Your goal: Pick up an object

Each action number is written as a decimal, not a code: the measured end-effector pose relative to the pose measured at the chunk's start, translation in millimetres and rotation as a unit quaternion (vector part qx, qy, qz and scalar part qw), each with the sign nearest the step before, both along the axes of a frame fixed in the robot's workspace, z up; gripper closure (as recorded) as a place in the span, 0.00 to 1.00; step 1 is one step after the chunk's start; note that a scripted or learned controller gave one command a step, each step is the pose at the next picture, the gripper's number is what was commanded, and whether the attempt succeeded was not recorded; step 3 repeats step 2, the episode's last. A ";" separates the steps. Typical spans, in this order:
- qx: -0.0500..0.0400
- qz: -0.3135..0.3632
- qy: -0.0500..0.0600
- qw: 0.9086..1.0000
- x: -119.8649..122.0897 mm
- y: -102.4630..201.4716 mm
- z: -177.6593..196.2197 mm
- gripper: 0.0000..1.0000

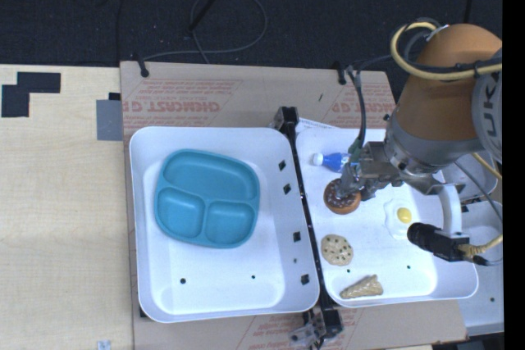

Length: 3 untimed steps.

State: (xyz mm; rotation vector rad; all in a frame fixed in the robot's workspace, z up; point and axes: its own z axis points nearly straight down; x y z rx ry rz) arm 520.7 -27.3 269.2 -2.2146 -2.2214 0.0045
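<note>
I find the tool (351, 179) low over the chocolate doughnut (342, 199) in the right bin (459, 287), approach step in hand; finger state I cannot tell; next, close squarely and lift.

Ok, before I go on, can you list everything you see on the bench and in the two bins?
Bins: two, white, side by side on the bench.
Plate: one, blue, three compartments, in the left bin.
Donut: one, brown, right bin, under the gripper.
Cookie: one, tan with dark specks, right bin, below the donut.
Cone: one, beige, near the right bin's front edge.
Fried egg: one, white with yellow yolk, right of the donut.
Bottle: one, white and blue, right bin's far side.
Cardboard: one sheet, brown, under the bins.
Gripper: one, dark, over the donut.
Arm: one, grey and orange, right side.
</note>
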 end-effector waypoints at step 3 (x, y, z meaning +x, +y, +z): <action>-0.001 0.000 0.001 1.000 21.8 105.1 -26.5 1.00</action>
